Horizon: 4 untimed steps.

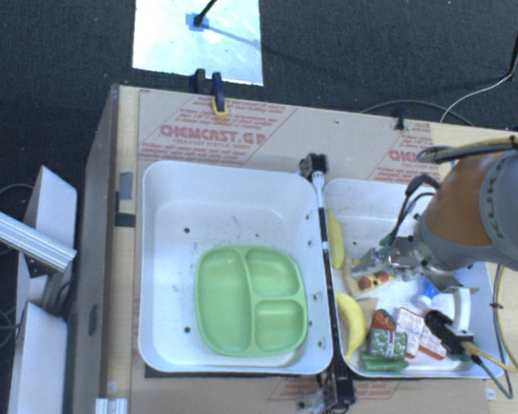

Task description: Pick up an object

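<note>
Yellow banana (351, 319) curved, lying in right bin (367, 201); gripper (385, 256) nearby, finger state unclear.

"CHEMCAST GP" on bench sheet (214, 125)

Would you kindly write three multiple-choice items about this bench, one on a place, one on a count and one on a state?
1. Where does the green tray lie?
A. in the left bin
B. in the right bin
C. on the floor

2. How many compartments does the green tray have?
A. one
B. three
C. six

3. How does the green tray sit?
A. flat, open side up
B. upside down
C. standing on its edge

Answers: 1 A, it rests on the floor of the left bin, away from the clutter. 2 B, one long section and two smaller ones show. 3 A, its hollows face the camera.
</note>
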Each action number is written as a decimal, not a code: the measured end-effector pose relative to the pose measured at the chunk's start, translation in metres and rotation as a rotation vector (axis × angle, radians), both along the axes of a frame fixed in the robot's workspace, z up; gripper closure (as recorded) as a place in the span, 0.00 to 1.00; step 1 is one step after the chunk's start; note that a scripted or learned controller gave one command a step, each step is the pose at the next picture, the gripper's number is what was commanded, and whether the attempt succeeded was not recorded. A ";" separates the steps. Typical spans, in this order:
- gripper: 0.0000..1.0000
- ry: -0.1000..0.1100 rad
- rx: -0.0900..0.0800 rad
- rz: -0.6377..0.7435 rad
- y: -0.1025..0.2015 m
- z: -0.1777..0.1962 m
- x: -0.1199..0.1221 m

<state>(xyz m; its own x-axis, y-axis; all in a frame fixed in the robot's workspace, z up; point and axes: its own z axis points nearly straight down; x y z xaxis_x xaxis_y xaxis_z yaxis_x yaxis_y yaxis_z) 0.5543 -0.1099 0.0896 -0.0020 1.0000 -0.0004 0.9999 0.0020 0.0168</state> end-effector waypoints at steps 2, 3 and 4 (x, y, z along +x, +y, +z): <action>0.00 0.012 -0.002 -0.001 -0.022 0.115 -0.035; 0.00 0.015 0.000 -0.001 0.005 -0.005 -0.038; 0.00 0.014 0.001 0.001 0.023 -0.005 0.017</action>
